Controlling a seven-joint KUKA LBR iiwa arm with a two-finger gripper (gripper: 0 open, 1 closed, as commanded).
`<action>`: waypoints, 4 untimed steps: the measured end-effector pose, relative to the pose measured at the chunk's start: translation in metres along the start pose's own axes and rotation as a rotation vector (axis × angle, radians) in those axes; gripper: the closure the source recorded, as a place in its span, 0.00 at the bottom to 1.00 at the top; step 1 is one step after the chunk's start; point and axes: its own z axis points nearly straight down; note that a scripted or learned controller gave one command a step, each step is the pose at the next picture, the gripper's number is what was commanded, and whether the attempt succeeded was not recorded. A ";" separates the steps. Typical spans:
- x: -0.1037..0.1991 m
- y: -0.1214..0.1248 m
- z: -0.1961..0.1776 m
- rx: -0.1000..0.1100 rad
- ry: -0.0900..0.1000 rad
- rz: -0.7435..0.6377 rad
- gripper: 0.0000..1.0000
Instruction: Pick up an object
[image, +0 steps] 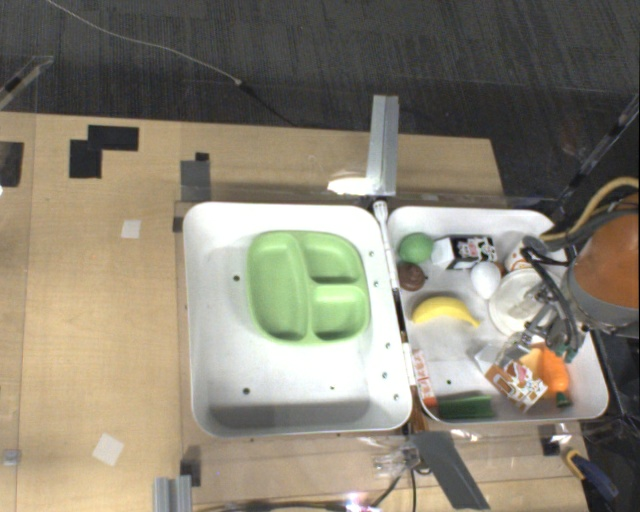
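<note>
Matt green plastic tray (305, 285); glossy white bins (215, 320) (smooth); wooden bench (90, 330).

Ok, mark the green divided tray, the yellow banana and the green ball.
green divided tray (300, 285), camera view, centre ridge.
yellow banana (444, 312), camera view, middle of curve.
green ball (415, 247), camera view, top surface.
</note>
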 end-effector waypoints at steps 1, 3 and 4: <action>0.002 0.004 0.000 0.001 -0.004 0.000 0.00; 0.020 0.025 0.007 -0.003 0.019 0.050 0.00; 0.038 0.032 0.019 0.008 0.052 0.054 0.00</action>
